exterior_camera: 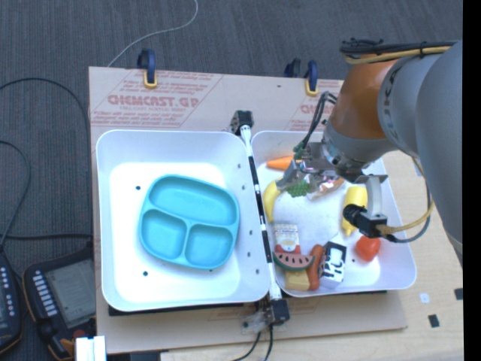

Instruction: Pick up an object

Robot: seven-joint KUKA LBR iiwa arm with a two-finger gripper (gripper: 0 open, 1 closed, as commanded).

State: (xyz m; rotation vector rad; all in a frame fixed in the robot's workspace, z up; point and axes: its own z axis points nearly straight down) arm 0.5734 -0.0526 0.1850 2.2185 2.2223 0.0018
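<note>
In the camera view, two shallow white bins are seen side by side on a cardboard-coloured board. The left bin point(113, 269) is occupied by a light blue divided plate point(189, 221) with three compartments, lying near its centre.

The right bin point(402, 273) is filled with small toy foods. An orange carrot point(279, 163) is found at about 11 o'clock in that bin, near the back wall. A yellow banana point(270, 198) is laid along the left wall at 9 o'clock. A watermelon slice point(293, 259), red with a green rind, is seen at 7 o'clock, with a small printed packet point(286, 235) just above it. A black-and-white box point(334, 262) stands at 6 o'clock, touching a reddish sausage-like piece point(316, 258). A red tomato-like piece point(367, 248) is placed at 4 o'clock, and a yellow piece point(355, 196) at 3 o'clock.

The grey arm with its orange band point(361, 104) is reached in from the right, over the back half of the right bin. The gripper point(302, 177) is lowered at about 10 o'clock of that bin, just beside the carrot and directly over a green leafy piece point(297, 189). How far the jaws stand apart cannot be told, since the wrist and cables hide them, and nothing is clearly seen between them.
</note>
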